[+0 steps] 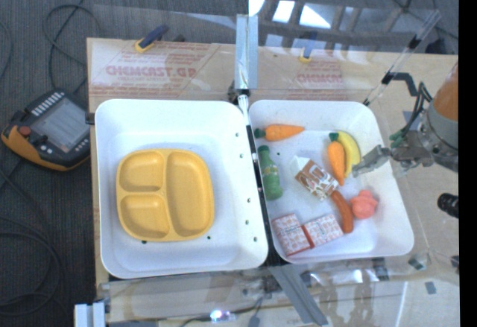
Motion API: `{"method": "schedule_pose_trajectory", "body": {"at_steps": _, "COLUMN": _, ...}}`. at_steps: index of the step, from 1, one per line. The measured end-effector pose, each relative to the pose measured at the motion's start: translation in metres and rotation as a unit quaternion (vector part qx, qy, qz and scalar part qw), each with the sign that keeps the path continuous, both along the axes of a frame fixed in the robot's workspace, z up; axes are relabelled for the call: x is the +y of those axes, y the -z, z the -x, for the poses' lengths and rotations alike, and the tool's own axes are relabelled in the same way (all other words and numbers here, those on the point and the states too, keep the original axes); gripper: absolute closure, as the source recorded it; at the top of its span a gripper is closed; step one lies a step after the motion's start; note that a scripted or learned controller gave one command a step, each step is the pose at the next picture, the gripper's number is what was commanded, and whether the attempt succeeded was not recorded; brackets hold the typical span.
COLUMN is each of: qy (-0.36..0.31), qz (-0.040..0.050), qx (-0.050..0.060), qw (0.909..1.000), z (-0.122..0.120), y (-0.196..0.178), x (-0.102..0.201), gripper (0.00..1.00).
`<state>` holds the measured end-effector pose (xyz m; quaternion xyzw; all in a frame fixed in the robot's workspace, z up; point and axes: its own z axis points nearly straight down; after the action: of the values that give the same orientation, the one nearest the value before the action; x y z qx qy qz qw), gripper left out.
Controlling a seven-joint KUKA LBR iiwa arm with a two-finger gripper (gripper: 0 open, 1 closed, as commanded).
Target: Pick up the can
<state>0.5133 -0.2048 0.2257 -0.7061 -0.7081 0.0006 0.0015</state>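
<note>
The right bin [380, 128] holds several toy foods. A short brown-and-white printed item [316, 179], possibly a can lying on its side, rests in the middle of it. My gripper [374, 160] reaches in over the bin's right rim, just right of the banana [350, 148] and an upright carrot [337, 160], and above a pink lump [364, 204]. It hangs about 80 pixels right of the brown-and-white item and nothing shows in its grasp.
A green bottle [269, 173] lies along the right bin's left wall. A carrot [283, 132] sits at the back, a red sausage [342, 211] and two red-white cartons [305, 233] at the front. The left bin [112, 243] bears a yellow divided plate [165, 194].
</note>
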Motion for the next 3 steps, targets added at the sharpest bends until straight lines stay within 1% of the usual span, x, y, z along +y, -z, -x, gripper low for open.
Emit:
{"method": "schedule_pose_trajectory", "body": {"at_steps": 1, "qy": -0.052, "qz": 0.002, "qx": -0.013, "qw": 0.9986, "z": -0.022, "y": 0.107, "x": 0.016, "gripper": 0.0}}
{"method": "schedule_pose_trajectory", "body": {"at_steps": 2, "qy": -0.045, "qz": 0.0039, "qx": -0.009, "qw": 0.9989, "z": 0.02, "y": 0.135, "x": 0.101, "gripper": 0.0}}
{"method": "schedule_pose_trajectory", "body": {"at_steps": 3, "qy": -0.064, "qz": 0.0041, "qx": -0.01, "qw": 0.9979, "z": -0.079, "y": 0.135, "x": 0.092, "gripper": 0.0}}
